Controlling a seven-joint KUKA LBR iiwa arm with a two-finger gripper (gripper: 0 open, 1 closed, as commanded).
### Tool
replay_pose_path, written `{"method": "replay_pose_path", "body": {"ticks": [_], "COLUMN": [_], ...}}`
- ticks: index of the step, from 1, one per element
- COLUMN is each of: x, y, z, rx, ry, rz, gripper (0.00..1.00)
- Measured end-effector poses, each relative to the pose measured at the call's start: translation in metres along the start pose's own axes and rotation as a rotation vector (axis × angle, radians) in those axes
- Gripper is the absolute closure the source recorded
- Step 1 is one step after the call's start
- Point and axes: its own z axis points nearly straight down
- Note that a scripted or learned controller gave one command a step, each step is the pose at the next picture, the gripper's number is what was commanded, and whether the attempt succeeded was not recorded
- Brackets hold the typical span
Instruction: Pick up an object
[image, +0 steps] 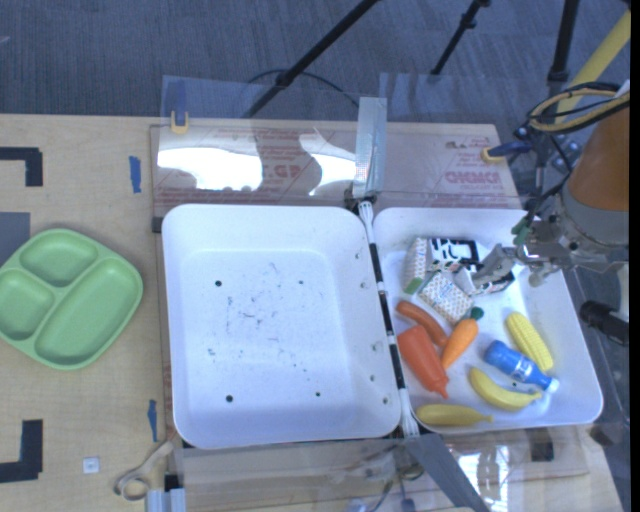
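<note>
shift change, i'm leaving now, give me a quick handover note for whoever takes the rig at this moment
Gripper: low over the far part of the right bin, near the black and white box; finger state cannot be told, and nothing is seen held.
Things: all in the right bin: checkered packet, carrot, orange pepper, blue bottle, three bananas.
The left bin has only scuff marks. A green divided plate sits on the bench to its left.
Done: the arm is at the bin.
Left: grasp one object and lift it clear.
</note>
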Motion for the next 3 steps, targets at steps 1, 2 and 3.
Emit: {"method": "replay_pose_path", "body": {"ticks": [1,2,3], "x": [-0.069,-0.063,-0.068], "y": [-0.028,-0.044,-0.045], "z": [0.061,0.102,0.096], "rx": [0.000,-0.007,-0.006], "ry": [0.002,0.011,0.005], "rz": [-0.080,-0.119,-0.114], "gripper": [0.00,0.00,1.00]}}
